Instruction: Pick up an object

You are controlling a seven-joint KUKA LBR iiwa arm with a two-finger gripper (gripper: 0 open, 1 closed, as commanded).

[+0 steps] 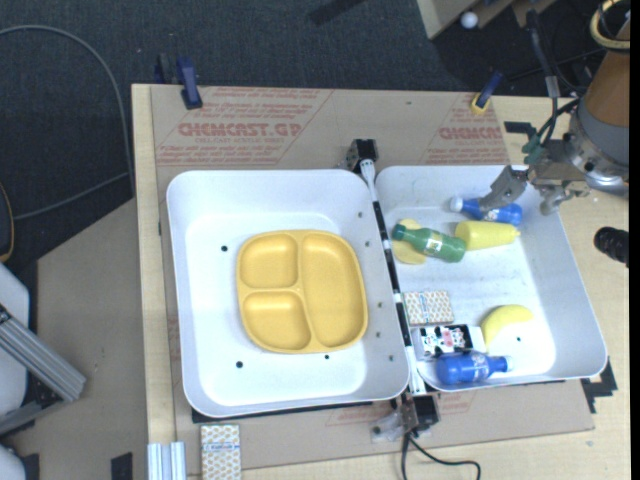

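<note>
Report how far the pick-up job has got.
Done: nothing looks lifted yet. The green plastic bottle, yellow plastic bottle, yellow dome-shaped piece and large blue bottle all lie in the right white bin. In hand: the claw sits low over the small blue-and-white bottle at the bin's far side. Left: a confirmed grasp and the lift.

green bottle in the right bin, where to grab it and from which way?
Grip the green bottle across the middle of its body, coming straight down. It lies on its side, running left to right, so close across its narrow width. Its left end rests on a yellow piece, and the yellow bottle sits close at its right, so mid-body looks safest.
</note>
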